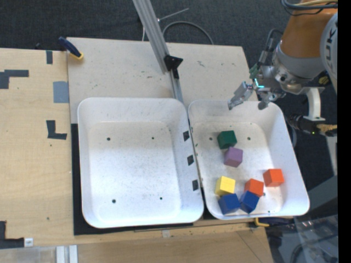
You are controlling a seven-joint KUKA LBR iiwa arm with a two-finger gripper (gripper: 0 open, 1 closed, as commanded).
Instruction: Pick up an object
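pale wood bench [33, 147] runs across the left, with a lighter board behind it and dark carpet beyond. two shallow white bins sit side by side on a black mat. left bin [88, 119] has only specks and a few small dark holes in its floor. right bin [285, 130] holds all the blocks: a green cube [226, 139] toward the back, a purple cube [233, 156] just in front of it and nearly touching, then a cluster near the front wall, with a yellow cube [225, 185], two blue cubes [228, 203] [249, 201] side by side, an orange cube [254, 187] tucked against the right blue one, and a second orange cube [273, 177] a little apart to the right.

the arm [310, 32] comes in from the right, orange band up top, grey wrist below. the gripper [250, 98] hangs over the back rim of the right bin, its two fingers spread apart with nothing between them. it sits well back from the green cube, not touching any block.

a slanted metal rail [153, 26] crosses the board down toward the gap between the bins, and a small blue and yellow clamp [70, 47] sits at the board's far left corner.
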